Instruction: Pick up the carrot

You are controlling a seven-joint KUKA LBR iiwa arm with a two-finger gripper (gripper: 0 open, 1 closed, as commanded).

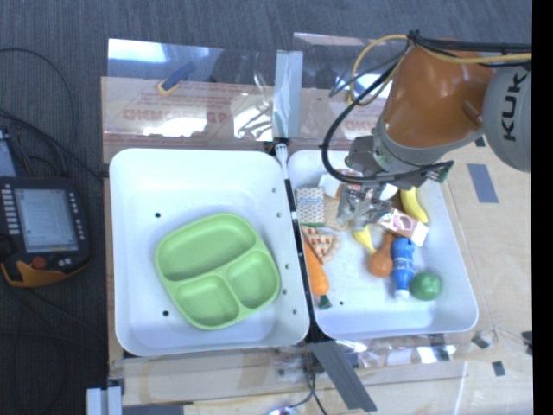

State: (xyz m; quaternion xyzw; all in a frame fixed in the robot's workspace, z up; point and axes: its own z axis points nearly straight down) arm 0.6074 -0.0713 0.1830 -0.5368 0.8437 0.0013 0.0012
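We see the carrot (317, 277) lying unlifted against the right bin's (449, 314) left wall — nothing done yet. The gripper (359, 204) hovers nearer that bin's middle — its grip we cannot tell.

Left bin (138, 171): green three-compartment plate (218, 269). Right bin (449, 305): banana (414, 204), blue bottle (402, 266) beside green ball (425, 285), waffle piece (321, 245). Handheld control pendant (39, 223) on the floor, far left.
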